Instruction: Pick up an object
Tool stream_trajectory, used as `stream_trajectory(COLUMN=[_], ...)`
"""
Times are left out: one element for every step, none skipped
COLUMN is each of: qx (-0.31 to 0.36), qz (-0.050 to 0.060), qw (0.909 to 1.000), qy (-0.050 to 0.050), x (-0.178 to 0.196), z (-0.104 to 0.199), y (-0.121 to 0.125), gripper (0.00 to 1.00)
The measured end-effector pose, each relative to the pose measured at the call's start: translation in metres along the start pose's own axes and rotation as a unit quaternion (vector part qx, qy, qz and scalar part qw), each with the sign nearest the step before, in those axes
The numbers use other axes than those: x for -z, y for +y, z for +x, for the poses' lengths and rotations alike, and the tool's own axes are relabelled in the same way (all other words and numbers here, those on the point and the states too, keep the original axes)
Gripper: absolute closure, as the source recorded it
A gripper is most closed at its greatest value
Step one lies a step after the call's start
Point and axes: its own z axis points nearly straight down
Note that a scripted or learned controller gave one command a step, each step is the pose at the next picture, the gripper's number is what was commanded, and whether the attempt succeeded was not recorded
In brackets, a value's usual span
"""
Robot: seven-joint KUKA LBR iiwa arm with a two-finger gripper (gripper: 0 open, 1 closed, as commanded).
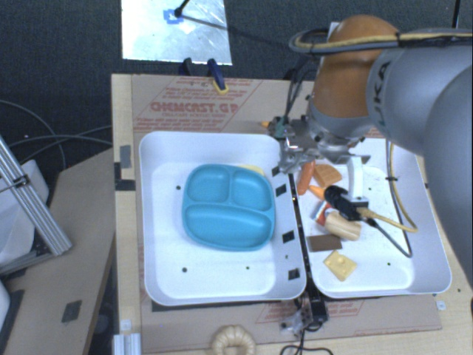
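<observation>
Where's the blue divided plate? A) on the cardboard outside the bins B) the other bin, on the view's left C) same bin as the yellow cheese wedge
B: the blue divided plate lies in the view's left bin, while the yellow cheese wedge lies across the divider in the right bin.

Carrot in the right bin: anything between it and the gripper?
Nothing visible. The gripper hangs just above the upper end of the carrot, by the bin divider. An orange wedge lies close beside the carrot, away from the divider; it might get bumped.
</observation>
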Motion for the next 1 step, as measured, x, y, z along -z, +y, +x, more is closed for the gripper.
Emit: stream_trajectory(qx=[-0.004], qz=[-0.001], qw=[1.0], qy=[-0.001], x=[0.0028], z=[-0.007], y=[0.0006], gripper=[1.0])
